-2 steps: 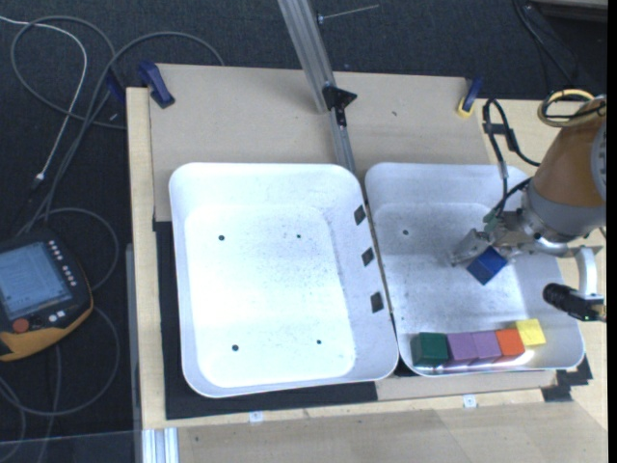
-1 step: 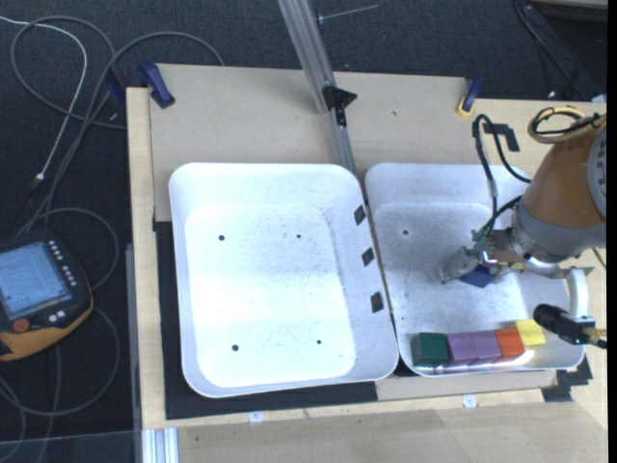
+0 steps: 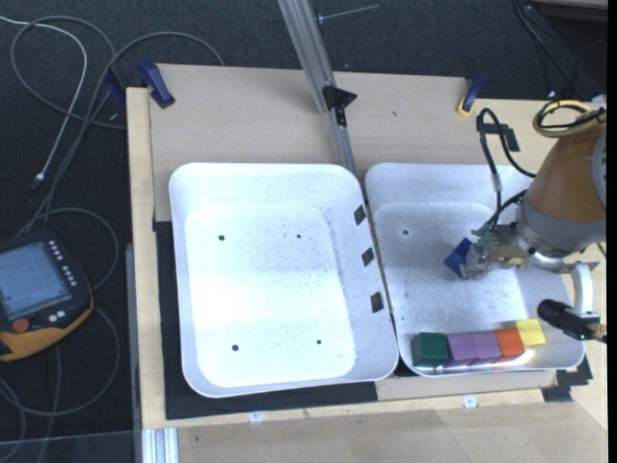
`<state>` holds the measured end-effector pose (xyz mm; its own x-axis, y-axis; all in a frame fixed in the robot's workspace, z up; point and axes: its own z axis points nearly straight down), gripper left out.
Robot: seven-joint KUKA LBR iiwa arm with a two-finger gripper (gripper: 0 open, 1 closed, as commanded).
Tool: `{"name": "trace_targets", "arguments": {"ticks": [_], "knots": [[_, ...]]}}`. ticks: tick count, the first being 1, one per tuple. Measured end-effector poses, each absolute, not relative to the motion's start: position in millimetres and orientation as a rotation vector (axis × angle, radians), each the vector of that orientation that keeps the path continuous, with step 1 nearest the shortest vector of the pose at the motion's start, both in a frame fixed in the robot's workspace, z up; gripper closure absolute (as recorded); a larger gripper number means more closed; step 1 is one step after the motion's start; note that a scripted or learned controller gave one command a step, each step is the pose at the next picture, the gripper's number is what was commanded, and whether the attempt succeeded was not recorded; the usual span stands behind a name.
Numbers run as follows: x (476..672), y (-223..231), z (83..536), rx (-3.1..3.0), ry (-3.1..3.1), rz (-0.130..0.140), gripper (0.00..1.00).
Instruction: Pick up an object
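Observation:
In the right bin (image 3: pixel 424 196), a small blue block (image 3: pixel 457 256) lies right against the tip of my gripper (image 3: pixel 475 261). The gripper reaches in from the right, below the arm's orange band (image 3: pixel 569 177), and points left and down at the block. The block's right side is hidden by the gripper, so contact cannot be judged. A row of blocks rests along the bin's front wall: green (image 3: pixel 431 347), purple (image 3: pixel 470 345), orange (image 3: pixel 510 341) and yellow (image 3: pixel 531 332).
The left bin (image 3: pixel 193 201) stands beside the right one, with black clips (image 3: pixel 367 256) along the shared rim. A slanted aluminium post (image 3: pixel 307 37) rises behind the bins. A black cable (image 3: pixel 494 157) loops above the gripper. A pendant (image 3: pixel 34 287) lies off the bench at the left.

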<state>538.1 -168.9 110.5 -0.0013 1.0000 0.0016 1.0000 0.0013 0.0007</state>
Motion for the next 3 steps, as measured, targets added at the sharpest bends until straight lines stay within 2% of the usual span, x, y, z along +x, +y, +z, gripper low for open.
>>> {"name": "trace_targets", "arguments": {"ticks": [1, 2, 3], "knots": [[537.9, -169, 110, -2.219, -2.222, -0.002, 0.0], [599.7, -184, 100, -2.222, -2.229, -0.004, 0.0], [565.2, -160, 99, -2.217, -2.218, 0.002, 0.0]]}}
